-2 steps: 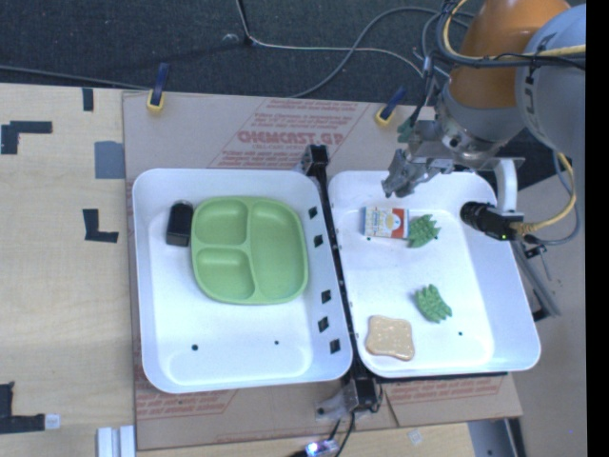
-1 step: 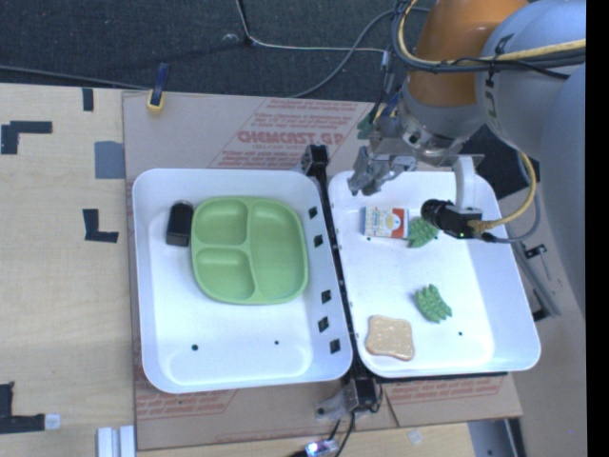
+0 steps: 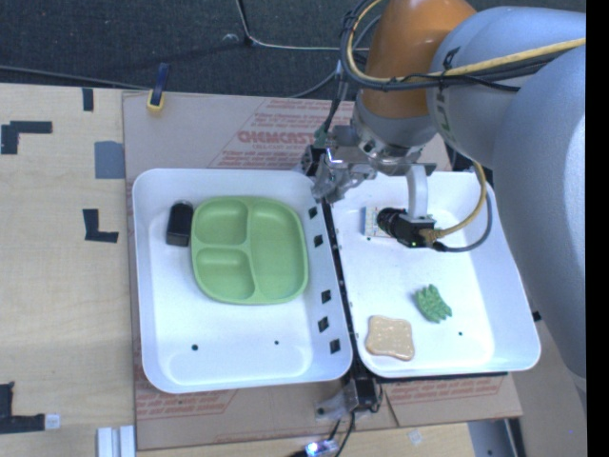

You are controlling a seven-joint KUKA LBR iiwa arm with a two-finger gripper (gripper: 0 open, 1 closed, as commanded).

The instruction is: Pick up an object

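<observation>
Camera view: two shallow white plastic bins are sitting side by side, left (image 3: 238, 362) and right (image 3: 476, 255). One green three-compartment plastic plate (image 3: 249, 250) is lying in the left one. One small black block (image 3: 179, 224) is sitting just left of the plate. One tan toast-shaped slice (image 3: 390, 337) and one small bumpy green piece (image 3: 433, 304) are lying right of the plate, in the other bin. The gripper (image 3: 328, 177) is hanging by the plate's upper-right corner; grip state can't be told.

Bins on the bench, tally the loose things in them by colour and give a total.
Green: 2, divided plate and small leafy piece
Black: 1, small block
Tan: 1, toast-like slice
Total: 4
</observation>
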